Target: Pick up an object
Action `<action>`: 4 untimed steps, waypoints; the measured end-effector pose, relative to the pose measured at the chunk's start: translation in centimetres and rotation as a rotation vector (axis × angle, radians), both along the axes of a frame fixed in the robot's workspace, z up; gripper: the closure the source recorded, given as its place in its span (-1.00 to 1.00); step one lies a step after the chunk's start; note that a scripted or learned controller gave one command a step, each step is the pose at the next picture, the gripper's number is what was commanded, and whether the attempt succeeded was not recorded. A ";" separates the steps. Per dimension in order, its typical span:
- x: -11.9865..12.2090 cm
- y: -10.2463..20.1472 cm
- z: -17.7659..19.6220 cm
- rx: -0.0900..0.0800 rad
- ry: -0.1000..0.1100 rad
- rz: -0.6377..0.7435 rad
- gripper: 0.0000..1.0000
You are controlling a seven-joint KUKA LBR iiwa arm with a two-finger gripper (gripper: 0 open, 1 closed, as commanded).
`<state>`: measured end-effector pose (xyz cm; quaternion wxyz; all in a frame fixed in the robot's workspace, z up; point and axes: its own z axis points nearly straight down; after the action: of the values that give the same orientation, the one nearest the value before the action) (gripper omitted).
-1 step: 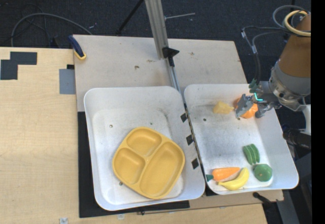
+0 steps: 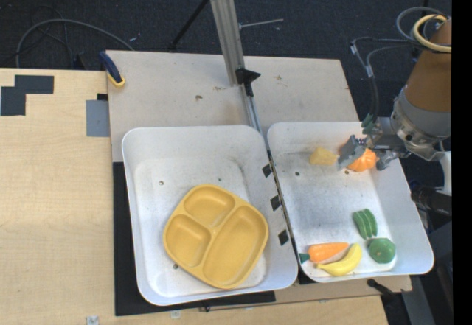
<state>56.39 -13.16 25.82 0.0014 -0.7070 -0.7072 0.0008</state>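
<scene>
My gripper [image 2: 360, 155] hangs over the upper right part of the right bin [image 2: 324, 198]. It is shut on a small orange fruit [image 2: 363, 162], which shows between its dark fingers. Just left of it a pale yellow piece [image 2: 322, 157] lies on the bin floor. In the bin's lower right corner lie a ridged green vegetable [image 2: 364, 222], a round green fruit [image 2: 381, 250], a carrot [image 2: 327, 251] and a banana [image 2: 343, 262].
The left bin [image 2: 147, 169] holds a yellow divided plate [image 2: 215, 235]. An aluminium post [image 2: 227, 29] rises behind the bins, with a rod running down to the seam between them. Black clips sit along that seam.
</scene>
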 end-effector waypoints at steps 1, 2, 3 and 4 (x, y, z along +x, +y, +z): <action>0.5 -0.8 -5.5 0.000 0.005 -0.001 -1.00; 1.2 -0.4 -11.5 0.001 0.005 0.000 -1.00; 1.3 -0.4 -15.3 -0.001 -0.003 -0.002 -1.00; 1.1 -0.5 -14.6 0.001 0.002 -0.007 1.00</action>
<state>57.53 -13.68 11.24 0.0023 -0.7094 -0.7048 0.0013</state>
